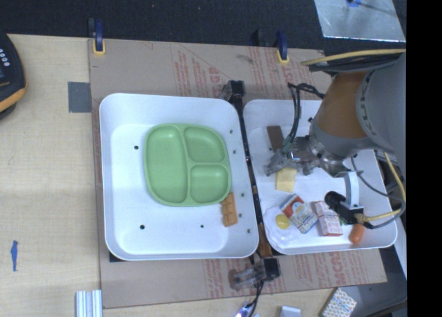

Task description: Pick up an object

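My gripper hangs low over the left half of the right bin, with the grey arm and its orange band reaching in from the right. A pale yellow block lies just below the gripper's tip, touching or nearly touching it. A brown block rests a little beyond the gripper. Toward the bin's front lie a small yellow round piece, a red and white packet, a second small box and an orange carrot-like piece.
The left bin holds a green divided plate and an orange-brown cracker-like piece near its right wall. The wall between the two bins runs close to the gripper's left.
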